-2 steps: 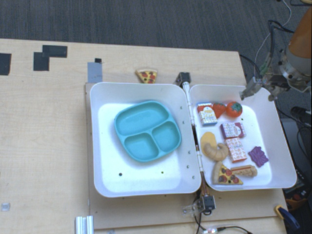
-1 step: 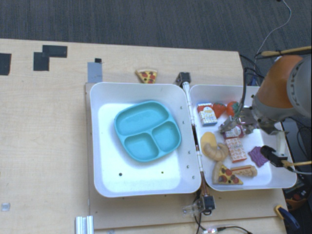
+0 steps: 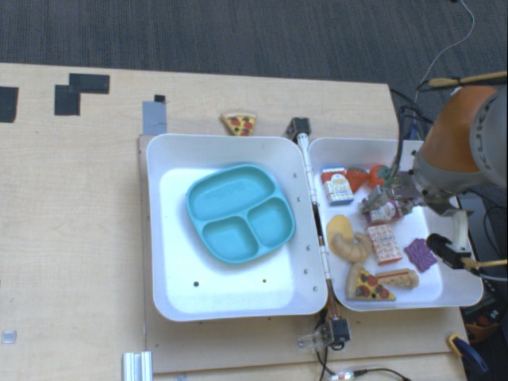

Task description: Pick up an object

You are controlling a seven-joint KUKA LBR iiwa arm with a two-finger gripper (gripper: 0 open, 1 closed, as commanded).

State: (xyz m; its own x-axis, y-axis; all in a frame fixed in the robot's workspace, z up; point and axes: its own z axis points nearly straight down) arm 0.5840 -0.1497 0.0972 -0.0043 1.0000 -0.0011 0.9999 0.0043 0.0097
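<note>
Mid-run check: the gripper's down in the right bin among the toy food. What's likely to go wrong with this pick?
Crowding: the gripper sits among closely packed pieces, the red-and-white carton, the orange item and the pink patterned card. It may nudge neighbours or catch two at once.

Flat pieces: the card and the purple piece lie flat on the right bin, so fingers may slide over them.

The grip itself is unclear from this camera view, so a lift may come up with nothing.
</note>
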